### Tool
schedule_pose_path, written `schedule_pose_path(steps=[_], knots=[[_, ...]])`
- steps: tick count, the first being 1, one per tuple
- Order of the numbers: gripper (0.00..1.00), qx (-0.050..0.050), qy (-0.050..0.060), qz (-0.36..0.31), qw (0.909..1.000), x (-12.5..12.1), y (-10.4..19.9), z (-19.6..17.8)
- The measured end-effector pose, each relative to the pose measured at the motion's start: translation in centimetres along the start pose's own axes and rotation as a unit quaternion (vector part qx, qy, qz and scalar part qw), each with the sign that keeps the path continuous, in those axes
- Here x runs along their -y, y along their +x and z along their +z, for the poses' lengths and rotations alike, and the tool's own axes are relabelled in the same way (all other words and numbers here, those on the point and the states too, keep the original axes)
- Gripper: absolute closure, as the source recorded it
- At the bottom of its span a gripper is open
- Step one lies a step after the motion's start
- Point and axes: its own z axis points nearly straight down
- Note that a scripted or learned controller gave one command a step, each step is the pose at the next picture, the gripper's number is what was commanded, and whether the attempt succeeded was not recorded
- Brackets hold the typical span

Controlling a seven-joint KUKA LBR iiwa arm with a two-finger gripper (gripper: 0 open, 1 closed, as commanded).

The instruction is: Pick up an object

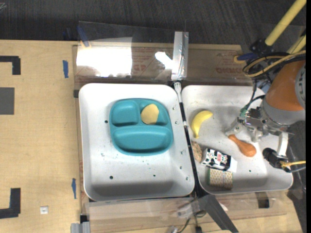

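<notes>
My gripper (249,124) hangs over the right bin (277,176), near its right side, just above the thin end of an orange carrot (244,146) lying on the bin floor. A yellow banana (200,121) lies to the left of the gripper, by the wall between the bins. A black-and-white patterned packet (217,159) and a greenish patterned roll (221,178) sit at the front of the same bin. Nothing is visibly held.
The left bin (97,174) holds a teal divided plate (141,140) with a yellow round fruit (149,113) in its upper right compartment. A small brown object (197,152) lies against the right bin's left wall. Cables (262,62) run behind the arm.
</notes>
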Motion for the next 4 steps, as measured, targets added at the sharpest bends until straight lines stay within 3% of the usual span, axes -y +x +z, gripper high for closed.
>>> schedule_pose_path(steps=[1,2,3,4], knots=[[1.00,0.000,-0.003,0.001,1.0000,-0.2,0.0,-1.2],[1.00,0.001,-0.003,-0.232,0.9727,-3.0,0.3,-12.3],[1.00,-0.001,0.001,-0.367,0.9302,-3.0,6.9,-11.6],[1.00,0.001,-0.004,-0.267,0.9637,-4.8,6.8,-25.0]])
